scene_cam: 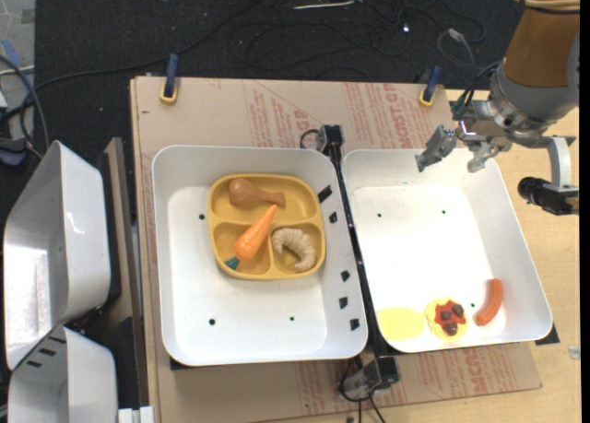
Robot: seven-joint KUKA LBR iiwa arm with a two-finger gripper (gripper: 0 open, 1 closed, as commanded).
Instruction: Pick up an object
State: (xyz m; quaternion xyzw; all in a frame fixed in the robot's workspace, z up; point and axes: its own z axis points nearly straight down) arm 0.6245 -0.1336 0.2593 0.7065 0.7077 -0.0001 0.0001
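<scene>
While jaws (456, 149) hang spread and empty over the right bin's (521, 228) far edge, lower squarely onto the sausage (489, 302) well nearer the camera.

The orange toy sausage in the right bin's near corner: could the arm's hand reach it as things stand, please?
Probably yes. The orange toy sausage lies uncovered on the right white bin's floor, apart from the small round berry-topped toy beside it. The hand hovers over the same bin's far edge, with nothing between them.
</scene>
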